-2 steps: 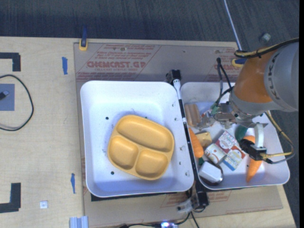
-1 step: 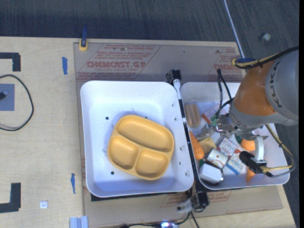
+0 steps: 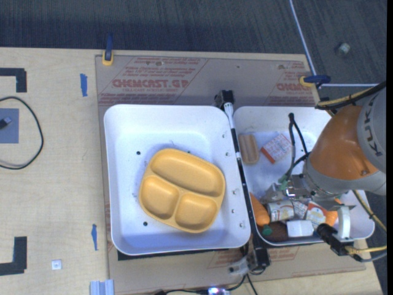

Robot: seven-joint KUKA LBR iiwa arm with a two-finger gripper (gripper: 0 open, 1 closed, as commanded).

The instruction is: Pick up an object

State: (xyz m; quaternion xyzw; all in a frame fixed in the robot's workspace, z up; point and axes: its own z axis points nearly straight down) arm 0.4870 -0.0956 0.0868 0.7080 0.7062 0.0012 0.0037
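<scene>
From the overhead camera, two shallow white plastic bins sit side by side on a brown cardboard sheet (image 3: 202,72) printed with red lettering. The left white bin (image 3: 123,134) carries a yellow three-compartment plastic tray (image 3: 181,189), lying flat and slightly turned, near the bin's middle. The right white bin (image 3: 264,118) holds the loose objects. Relative to the yellow tray, a tan ridged oblong block (image 3: 249,148) lies just right of it, across the divide between the bins, and a small red-and-white printed packet (image 3: 276,147) lies further right, beside the block. Lower right of the tray, an orange rounded object (image 3: 260,216) and a dark brown one (image 3: 277,230) rest against the right bin's front wall. The grey arm with its orange band (image 3: 344,149) reaches down into that bin, and the gripper (image 3: 295,212) sits low among the cluttered objects there; whether its claw is apart, together or clamped on something cannot be told.
</scene>
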